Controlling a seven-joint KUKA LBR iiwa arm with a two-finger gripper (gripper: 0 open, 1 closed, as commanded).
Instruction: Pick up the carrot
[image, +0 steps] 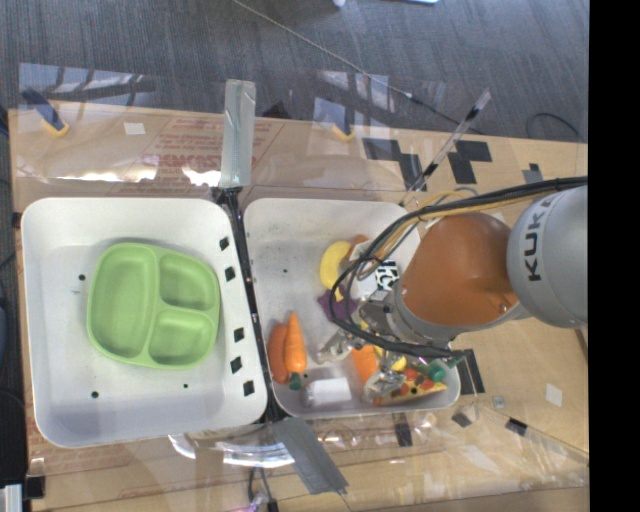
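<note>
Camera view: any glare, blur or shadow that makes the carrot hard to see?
Camera view: glare streaks only on the plastic sheet beyond the bins; the carrot is sharp and evenly lit against the right bin; the arm casts soft shadow over the clutter beside it.

A tan bench (560, 400) under glossy plastic sheeting, with dark grey carpet (150, 40) beyond.

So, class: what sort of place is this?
Probably a robotics lab test bench: a KUKA arm reaches over two white bins, one holding toy food like the carrot, the other a green divided plate.
</note>
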